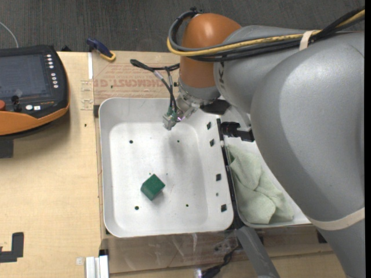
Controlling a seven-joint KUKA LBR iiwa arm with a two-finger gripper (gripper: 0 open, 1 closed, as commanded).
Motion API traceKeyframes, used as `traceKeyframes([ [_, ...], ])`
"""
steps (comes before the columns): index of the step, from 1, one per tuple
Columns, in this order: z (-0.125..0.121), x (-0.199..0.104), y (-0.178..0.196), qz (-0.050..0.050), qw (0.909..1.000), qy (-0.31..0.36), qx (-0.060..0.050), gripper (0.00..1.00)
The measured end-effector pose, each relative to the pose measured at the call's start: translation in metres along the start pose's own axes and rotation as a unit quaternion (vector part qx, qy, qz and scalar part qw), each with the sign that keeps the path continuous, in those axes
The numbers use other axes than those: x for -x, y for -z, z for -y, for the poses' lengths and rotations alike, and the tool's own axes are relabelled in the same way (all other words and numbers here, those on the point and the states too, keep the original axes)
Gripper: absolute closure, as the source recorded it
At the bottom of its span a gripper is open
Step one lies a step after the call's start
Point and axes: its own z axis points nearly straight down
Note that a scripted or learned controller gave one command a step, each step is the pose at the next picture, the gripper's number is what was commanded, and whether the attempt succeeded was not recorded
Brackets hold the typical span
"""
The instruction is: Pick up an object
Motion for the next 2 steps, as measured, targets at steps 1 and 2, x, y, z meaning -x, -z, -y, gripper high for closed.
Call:
traceKeyframes([
  [1, 0.024, 0.016, 0.096, 0.0, 0.9999, -0.011, 0.0, 1.0],
  [2, 0.038, -0.044, 0.071, -0.001, 0.9986, -0.054, -0.002, 1.0],
])
